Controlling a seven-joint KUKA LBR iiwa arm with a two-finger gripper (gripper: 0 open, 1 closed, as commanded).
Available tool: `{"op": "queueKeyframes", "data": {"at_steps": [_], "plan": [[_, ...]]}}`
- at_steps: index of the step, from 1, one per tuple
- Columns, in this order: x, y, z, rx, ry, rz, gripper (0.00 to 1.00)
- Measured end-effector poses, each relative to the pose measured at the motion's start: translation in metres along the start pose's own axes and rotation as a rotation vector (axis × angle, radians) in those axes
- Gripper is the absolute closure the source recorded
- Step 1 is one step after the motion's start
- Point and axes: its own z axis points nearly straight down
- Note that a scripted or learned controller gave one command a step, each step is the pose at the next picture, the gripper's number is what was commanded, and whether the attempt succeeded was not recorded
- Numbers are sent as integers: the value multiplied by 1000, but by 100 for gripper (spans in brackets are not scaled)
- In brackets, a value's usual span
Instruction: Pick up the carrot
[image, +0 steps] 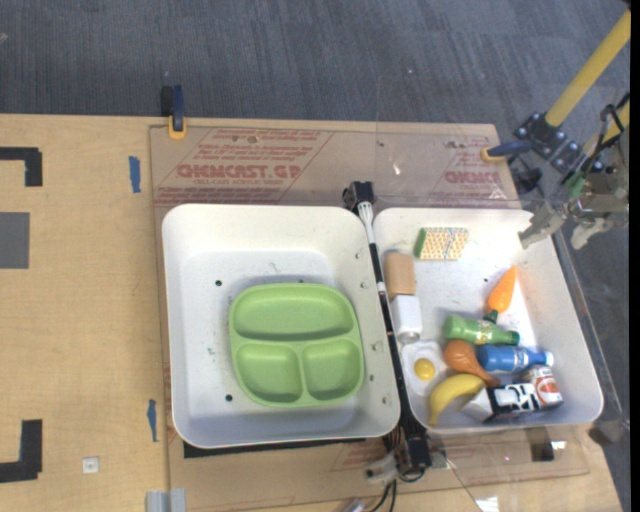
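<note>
Whether the end effector is spread cannot be told; it hangs over the right bin's far corner, above the carrot.

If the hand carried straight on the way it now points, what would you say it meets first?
The hand points down-left over the right bin's rim. Its line probably reaches the carrot first, though depth is hard to judge.

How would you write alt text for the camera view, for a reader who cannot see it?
An orange carrot lies in the right white bin among a banana, bottles and other toy groceries, untouched. The arm's pincer hovers at that bin's upper right edge. The left bin holds a green divided tray.
</note>
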Motion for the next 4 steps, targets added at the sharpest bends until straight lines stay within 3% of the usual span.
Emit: {"op": "queueKeyframes", "data": {"at_steps": [1, 2, 3, 4], "plan": [[7, -13, 122, 12, 5, -74, 0], [31, -10, 157, -8, -3, -76, 0], [32, -10, 149, -9, -3, -76, 100], [110, 69, -1, -19, 0, -18, 100]]}}
